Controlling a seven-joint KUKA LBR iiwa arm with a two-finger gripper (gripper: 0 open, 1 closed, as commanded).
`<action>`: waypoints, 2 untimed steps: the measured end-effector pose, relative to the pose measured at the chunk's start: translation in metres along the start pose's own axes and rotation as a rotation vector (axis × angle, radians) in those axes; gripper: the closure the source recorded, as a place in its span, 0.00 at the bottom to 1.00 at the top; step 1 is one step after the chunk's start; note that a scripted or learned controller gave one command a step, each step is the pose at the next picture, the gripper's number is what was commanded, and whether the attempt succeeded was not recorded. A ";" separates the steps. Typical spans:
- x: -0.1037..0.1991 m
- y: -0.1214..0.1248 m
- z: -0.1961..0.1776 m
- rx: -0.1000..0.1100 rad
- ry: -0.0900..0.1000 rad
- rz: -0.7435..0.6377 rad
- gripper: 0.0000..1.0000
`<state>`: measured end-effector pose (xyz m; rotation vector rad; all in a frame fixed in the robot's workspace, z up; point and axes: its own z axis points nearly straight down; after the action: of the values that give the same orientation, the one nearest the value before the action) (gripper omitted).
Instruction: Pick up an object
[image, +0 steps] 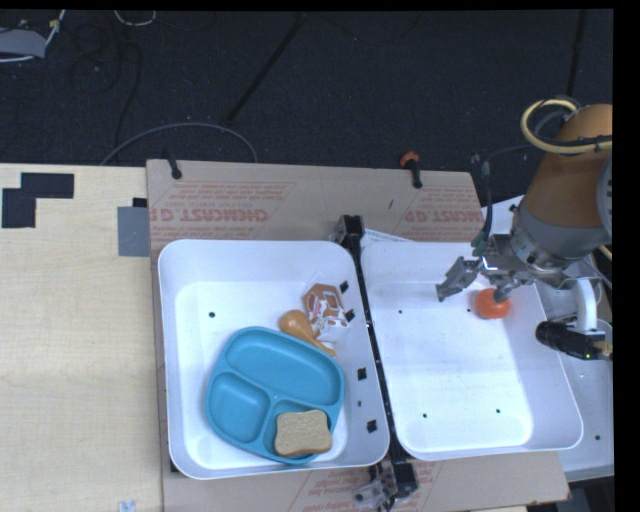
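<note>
Here, an orange ball (492, 305) is lying in the right bin (470, 420), toward the upper right of the frame, close to the bin's far right wall. It is being approached as the likely thing to be picked, judging from how the tool (482, 283) is being held just above and beside it. The tool's fingers are being kept spread apart: one grey finger is being pointed out toward the left over the bare bin floor, the other is being held down next to the ball. The ball is not being gripped; it is sitting beside the nearer finger rather than between the two, so a closing here is being judged likely to miss or to nudge the ball away, since a round thing rolls readily on the smooth white floor.

The arm (565, 200) is being reached in from the right edge, its orange band sitting above the wrist.

In the left bin (190, 290), a blue divided tray (255, 385) is lying at the lower middle, with a slice of bread (302, 432) resting in its lower compartment. Just beyond the tray's upper edge, a tan, pear-shaped item (300, 326) and a brown-and-white item (325, 303) are lying together, well apart from the tool.
</note>
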<state>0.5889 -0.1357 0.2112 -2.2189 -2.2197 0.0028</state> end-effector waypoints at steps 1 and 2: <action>-0.007 -0.004 0.060 0.005 0.001 0.001 0.00; 0.001 -0.005 0.108 0.004 0.001 0.001 0.00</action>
<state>0.5835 -0.1346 0.1036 -2.2172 -2.2163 0.0056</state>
